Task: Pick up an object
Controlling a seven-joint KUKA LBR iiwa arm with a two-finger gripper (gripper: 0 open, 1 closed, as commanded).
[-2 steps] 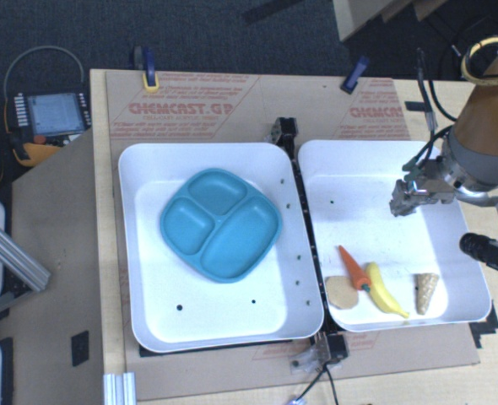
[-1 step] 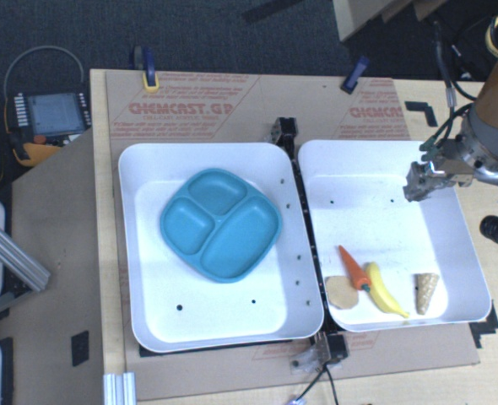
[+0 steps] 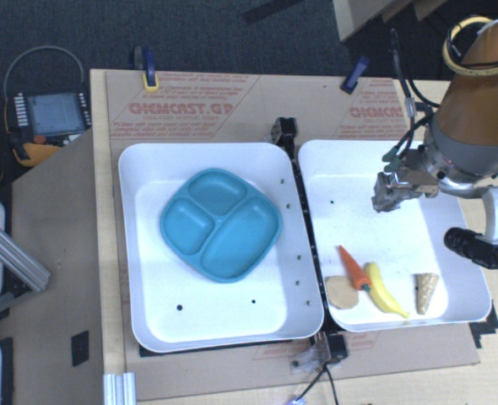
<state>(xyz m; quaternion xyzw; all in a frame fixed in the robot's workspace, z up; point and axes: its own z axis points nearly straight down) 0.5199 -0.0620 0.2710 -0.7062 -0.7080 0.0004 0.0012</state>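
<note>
Camera view. The gripper (image 3: 390, 194) is seen over the right bin (image 3: 350, 171), in the upper half of that bin, with the arm entering from 3 o'clock. How far the jaws stand apart cannot be told from this angle, and nothing is seen held by them.

Four candidate objects are grouped along the near edge of the right bin. The carrot (image 3: 351, 265) lies at roughly 7 o'clock from the gripper; its long axis runs from 11 o'clock (thin tip) to 5 o'clock. The banana (image 3: 384, 293) lies just beside it, at about 6 o'clock from the gripper, with its long axis running from 11 o'clock to 4 o'clock. The tan round piece (image 3: 343, 293) appears to touch the carrot's lower end. The cone-shaped piece (image 3: 425, 291) stands apart at 5 o'clock from the gripper.

The blue divided plate (image 3: 221, 224) rests in the left bin (image 3: 139, 251), at 9 o'clock from the gripper and well apart from it.

The banana and carrot are judged the nearest targets. A travel toward 6 o'clock followed by a descent is judged necessary, with the jaws set across the chosen object's long axis.
</note>
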